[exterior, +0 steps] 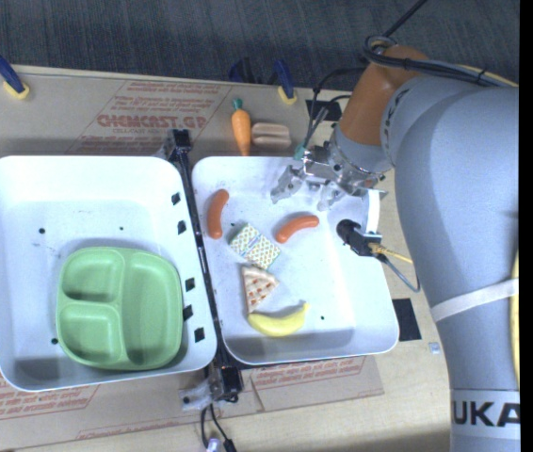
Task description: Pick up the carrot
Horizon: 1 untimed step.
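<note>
The carrot (240, 128), orange with a green top, lies on the cardboard bench just behind the right bin's (370, 299) far rim, outside both bins. My gripper (308, 185) hangs over the far part of the right bin, to the right of the carrot and a little nearer the camera. Its metal fingers (283, 185) are spread apart with nothing between them, so it is open. The carrot and the gripper are well apart.
A beige block (269, 136) lies right of the carrot. In the right bin are two sausages (216, 213) (297, 226), a checkered packet (254, 246), a pizza slice (257, 287) and a banana (279, 320). A green divided plate (121, 307) sits in the left bin (22, 196).
</note>
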{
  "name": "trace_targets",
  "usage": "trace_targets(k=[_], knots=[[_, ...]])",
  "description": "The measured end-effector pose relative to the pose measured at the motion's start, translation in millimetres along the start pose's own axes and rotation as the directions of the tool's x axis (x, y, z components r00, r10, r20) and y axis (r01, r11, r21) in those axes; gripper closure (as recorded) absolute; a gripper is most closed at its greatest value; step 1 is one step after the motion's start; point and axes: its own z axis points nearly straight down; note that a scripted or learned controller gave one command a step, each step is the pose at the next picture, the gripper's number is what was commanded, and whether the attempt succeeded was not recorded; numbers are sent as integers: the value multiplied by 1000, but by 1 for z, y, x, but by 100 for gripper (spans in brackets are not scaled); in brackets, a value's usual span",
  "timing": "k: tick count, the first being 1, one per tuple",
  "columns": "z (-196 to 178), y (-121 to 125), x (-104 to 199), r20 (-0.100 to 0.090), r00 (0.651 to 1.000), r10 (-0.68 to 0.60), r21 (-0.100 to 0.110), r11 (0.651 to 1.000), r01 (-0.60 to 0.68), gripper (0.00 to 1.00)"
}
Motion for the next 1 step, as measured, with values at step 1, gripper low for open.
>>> trace_targets(k=[1], knots=[[15,-12,57,-1,991,134,3,991,-134,0]])
